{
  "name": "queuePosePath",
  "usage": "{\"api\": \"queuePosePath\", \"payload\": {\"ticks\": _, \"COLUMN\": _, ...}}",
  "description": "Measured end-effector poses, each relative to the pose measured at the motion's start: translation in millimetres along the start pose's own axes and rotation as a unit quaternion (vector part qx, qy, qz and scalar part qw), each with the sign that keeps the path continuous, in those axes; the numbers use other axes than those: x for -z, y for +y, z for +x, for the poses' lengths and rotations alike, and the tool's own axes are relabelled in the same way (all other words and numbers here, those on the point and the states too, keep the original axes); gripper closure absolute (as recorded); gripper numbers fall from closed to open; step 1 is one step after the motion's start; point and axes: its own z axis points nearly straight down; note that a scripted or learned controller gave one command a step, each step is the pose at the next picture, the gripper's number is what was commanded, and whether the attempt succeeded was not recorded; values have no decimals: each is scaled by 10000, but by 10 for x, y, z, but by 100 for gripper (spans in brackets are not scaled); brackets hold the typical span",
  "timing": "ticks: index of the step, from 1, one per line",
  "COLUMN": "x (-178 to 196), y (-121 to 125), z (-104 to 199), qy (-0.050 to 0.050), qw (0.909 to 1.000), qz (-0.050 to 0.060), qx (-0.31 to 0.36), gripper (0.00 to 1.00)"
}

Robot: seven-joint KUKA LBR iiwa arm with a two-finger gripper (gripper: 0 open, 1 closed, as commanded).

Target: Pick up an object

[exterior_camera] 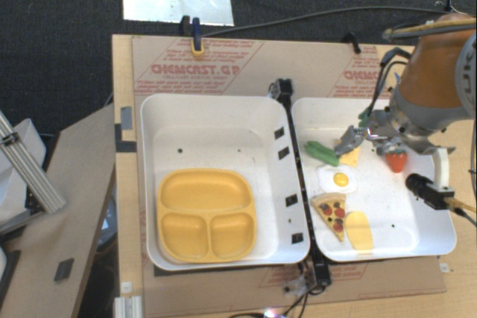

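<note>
Two-finger gripper (pixel 356 139) is hovering in right white bin (pixel 440 234), fingers apart, gripping nothing, just above small yellow wedge (pixel 350 156) lying beside green toy pepper (pixel 321 153) & fried-egg toy (pixel 336 179).

Red "CHEMCAST GP" printed on brown sheet (pixel 223 59), repeated partly at its right end

The grey KUKA arm with its orange band (pixel 440 71) reaches in from the right, wrist bent downward and leftward, low over the bench. Its metal two-finger gripper (pixel 350 139) points to the left; the fingers' spacing is unclear
</note>
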Motion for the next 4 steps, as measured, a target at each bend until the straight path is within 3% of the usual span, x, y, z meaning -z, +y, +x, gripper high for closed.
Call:
{"api": "queuePosePath", "payload": {"ticks": 2, "x": -1038, "y": -52, "z": 27, "qy": 4, "qw": 10000, "qz": 25, "qx": -15, "gripper": 0}}
{"api": "queuePosePath", "payload": {"ticks": 3, "x": -1167, "y": -45, "z": 30, "qy": -2, "qw": 10000, "qz": 0, "qx": -18, "gripper": 0}}
{"api": "queuePosePath", "payload": {"ticks": 4, "x": -1010, "y": -6, "z": 13, "qy": -20, "qw": 10000, "qz": -65, "qx": -30, "gripper": 100}}
